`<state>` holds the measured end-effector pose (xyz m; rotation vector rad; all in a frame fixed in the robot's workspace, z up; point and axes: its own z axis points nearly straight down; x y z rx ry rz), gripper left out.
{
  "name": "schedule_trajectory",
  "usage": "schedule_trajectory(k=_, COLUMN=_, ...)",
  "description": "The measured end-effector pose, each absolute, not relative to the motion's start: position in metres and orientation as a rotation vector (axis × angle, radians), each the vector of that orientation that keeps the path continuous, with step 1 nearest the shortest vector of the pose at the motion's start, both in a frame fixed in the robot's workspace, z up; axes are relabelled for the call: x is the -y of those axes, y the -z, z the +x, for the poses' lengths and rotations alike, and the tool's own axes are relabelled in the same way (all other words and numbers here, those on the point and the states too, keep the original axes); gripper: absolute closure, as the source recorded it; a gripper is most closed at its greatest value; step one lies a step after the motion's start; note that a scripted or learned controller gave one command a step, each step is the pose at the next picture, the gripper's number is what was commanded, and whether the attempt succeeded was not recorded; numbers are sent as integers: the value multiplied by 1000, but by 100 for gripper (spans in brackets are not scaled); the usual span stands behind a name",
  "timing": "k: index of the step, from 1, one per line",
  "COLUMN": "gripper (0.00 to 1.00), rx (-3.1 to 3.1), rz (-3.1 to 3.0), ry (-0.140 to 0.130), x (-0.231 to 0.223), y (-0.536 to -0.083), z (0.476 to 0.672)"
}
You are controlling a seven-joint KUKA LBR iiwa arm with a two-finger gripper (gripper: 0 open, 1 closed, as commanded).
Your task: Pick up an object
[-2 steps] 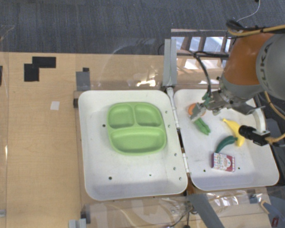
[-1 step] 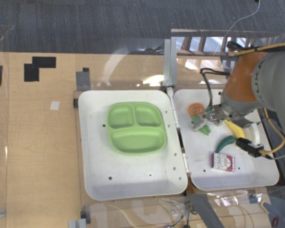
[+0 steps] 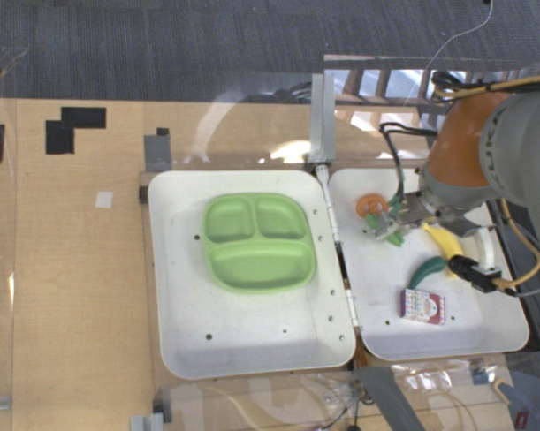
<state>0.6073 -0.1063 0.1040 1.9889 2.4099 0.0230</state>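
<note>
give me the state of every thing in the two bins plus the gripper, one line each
green divided plate: flat, upright, lying in the left bin
orange round object: resting in the right bin, by the gripper
gripper: low over the right bin, next to a small green piece
yellow banana-shaped toy: lying on the bin floor
dark green curved toy: lying on the bin floor
small pink and white carton: lying flat

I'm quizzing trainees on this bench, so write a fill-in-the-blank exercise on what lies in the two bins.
1. The green divided plate lies in the ____ bin as the camera sees it.
2. That plate has ____ compartments.
3. The gripper is down beside the ____ round object.
4. The small pink carton lies in the same bin as the ____ banana.

Missing words: left; three; orange; yellow
</note>
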Motion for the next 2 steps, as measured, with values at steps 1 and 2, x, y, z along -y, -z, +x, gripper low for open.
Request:
schedule_trajectory(k=1, gripper=100, rx=-2410, rz=1982, ry=-28, x=105, y=-116, z=609)
schedule_trajectory(k=2, gripper=100, rx=-2293, rz=2141, ry=-6, x=49, y=-194, z=631)
